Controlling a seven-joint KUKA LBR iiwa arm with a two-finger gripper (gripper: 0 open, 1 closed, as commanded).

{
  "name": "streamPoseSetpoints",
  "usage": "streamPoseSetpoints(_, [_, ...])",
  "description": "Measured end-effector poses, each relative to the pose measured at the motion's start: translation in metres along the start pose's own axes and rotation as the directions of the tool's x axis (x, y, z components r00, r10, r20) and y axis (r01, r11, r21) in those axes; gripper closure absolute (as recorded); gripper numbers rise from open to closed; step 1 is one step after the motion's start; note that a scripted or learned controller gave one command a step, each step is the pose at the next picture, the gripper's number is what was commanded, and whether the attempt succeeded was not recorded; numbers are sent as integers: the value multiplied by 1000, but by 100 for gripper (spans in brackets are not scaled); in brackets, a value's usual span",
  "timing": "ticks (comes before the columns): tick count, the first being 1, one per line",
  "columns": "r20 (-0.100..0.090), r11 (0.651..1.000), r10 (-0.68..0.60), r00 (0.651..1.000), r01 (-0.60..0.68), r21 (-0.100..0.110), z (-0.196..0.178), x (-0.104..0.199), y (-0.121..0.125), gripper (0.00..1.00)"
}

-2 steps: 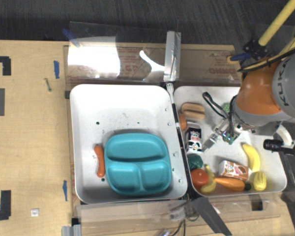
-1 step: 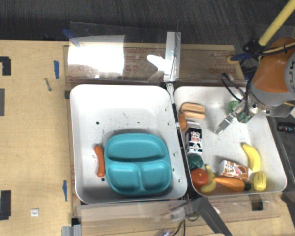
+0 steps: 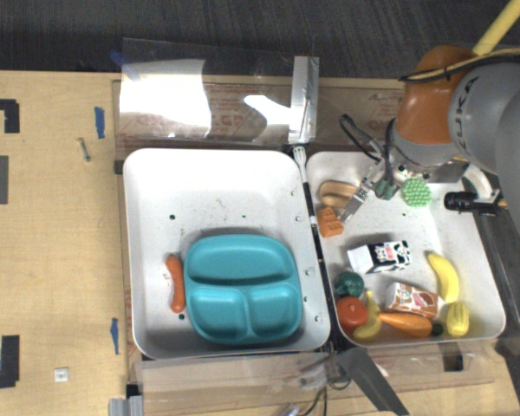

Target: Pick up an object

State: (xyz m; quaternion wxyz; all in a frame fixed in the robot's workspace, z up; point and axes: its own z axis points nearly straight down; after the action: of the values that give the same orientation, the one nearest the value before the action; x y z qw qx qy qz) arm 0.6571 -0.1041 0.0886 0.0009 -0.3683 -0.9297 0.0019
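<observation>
Two white bins sat side by side on the bench. The left bin (image 3: 147, 180) held a teal divided tray (image 3: 243, 286) with an orange sausage-shaped piece (image 3: 177, 282) lying just beside its left edge. The right bin (image 3: 490, 306) carried the clutter: a yellow banana (image 3: 445, 276), a carrot (image 3: 407, 323), a small cow-print carton (image 3: 380, 256), a green bumpy ball (image 3: 417, 192) and a red tomato (image 3: 351, 310).

The arm (image 3: 485, 102) reached in from the right over the right bin's far end. Its gripper (image 3: 357, 203) pointed down and to the left. Whether the fingers were spread or closed could not be told; nothing was seen between them.

Nearest candidates lay just left of the tip: a tan bread roll (image 3: 333, 191), long axis roughly left-right, and a small orange block (image 3: 330, 224) below it against the bin's left wall. Judged from this, the roll lay a short way up-left of the tip and the block down-left, both near. The wall would likely crowd a grasp on the block.
</observation>
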Motion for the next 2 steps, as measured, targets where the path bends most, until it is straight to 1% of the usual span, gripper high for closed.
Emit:
streamPoseSetpoints(1, [14, 1000, -5, 1000, 5, -9, -12, -2, 4, 100])
streamPoseSetpoints(2, [16, 999, 41, 999, -40, -17, -204, 33, -7, 100])
